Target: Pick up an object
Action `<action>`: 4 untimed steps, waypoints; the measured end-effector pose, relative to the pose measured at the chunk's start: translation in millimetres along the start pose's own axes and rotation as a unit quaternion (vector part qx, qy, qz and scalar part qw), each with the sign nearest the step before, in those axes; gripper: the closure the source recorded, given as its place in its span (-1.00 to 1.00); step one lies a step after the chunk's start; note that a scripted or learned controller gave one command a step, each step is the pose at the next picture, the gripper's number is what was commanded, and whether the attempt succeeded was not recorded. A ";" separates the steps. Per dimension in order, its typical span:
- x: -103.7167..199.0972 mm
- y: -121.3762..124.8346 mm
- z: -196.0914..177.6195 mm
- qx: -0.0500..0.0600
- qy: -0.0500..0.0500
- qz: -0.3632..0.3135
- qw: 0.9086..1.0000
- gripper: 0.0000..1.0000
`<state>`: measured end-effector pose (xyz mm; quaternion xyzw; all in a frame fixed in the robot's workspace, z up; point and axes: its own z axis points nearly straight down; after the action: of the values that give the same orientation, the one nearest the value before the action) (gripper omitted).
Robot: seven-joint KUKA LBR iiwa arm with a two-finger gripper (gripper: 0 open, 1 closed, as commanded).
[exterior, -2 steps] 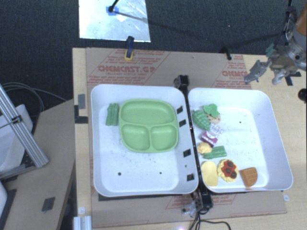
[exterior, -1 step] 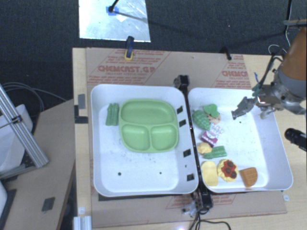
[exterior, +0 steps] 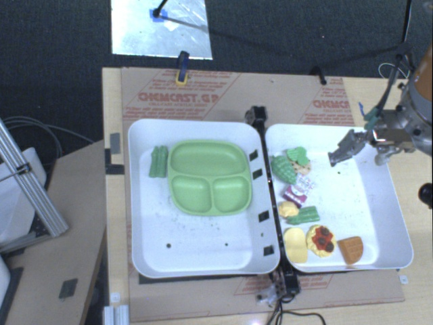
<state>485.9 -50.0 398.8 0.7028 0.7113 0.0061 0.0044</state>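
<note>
Brown, a toast-like piece [exterior: 350, 249] is lying at the near edge of the right bin [exterior: 369, 195], clear of the toys [exterior: 295, 193] crowding the divider, so it is looking like the cleanest target. Farther back, the gripper [exterior: 337, 156] is hovering over bare floor. Whether it is apart or together cannot be told, so descending straight over one isolated item is seeming wisest.

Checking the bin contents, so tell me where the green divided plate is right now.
In the camera view, the green divided plate lies flat near the middle of the left-hand bin, with a small green ridged piece just to its left.
</note>
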 end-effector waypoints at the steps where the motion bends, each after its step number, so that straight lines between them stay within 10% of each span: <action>1: -14.1 -2.3 134.7 0.012 -0.001 0.006 1.000 -1.00; 2: -129.9 52.2 98.8 0.003 -0.005 0.009 1.000 -1.00; 3: -60.9 33.1 2.3 0.001 -0.001 0.001 1.000 -1.00; 4: 9.6 27.3 -0.2 0.005 0.000 0.000 1.000 -1.00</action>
<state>513.0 -40.1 399.4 0.7029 0.7113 0.0023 0.0010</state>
